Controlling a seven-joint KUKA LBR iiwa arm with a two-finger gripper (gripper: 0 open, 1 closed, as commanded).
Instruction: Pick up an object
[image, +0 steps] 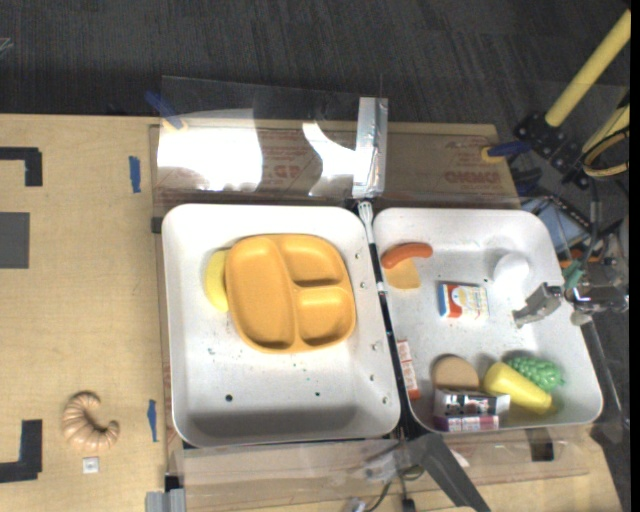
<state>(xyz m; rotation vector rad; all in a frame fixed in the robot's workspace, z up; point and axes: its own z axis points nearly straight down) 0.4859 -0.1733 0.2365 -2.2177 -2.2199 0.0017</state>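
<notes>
Robotics lab, by the look of it. I work over a plywood desk (80, 300) marked with black corner marks (22, 165) and bits of blue tape (134, 172). Two shallow white bins (190, 300) sit side by side, backed by a clear screen (260, 150) on taped cardboard. Toy food fills them: an orange sectioned tray (290, 290), a plastic corn cob (517, 387), a small carton (462, 299). Dark carpet floor (300, 50) beyond; cables and a yellow pole (595, 65) at far right.

Lower right of the frame — a yellow toy corn cob (517, 388) lies tilted beside a green bumpy toy (537, 370), a brown piece (455, 373) at its left.
</notes>
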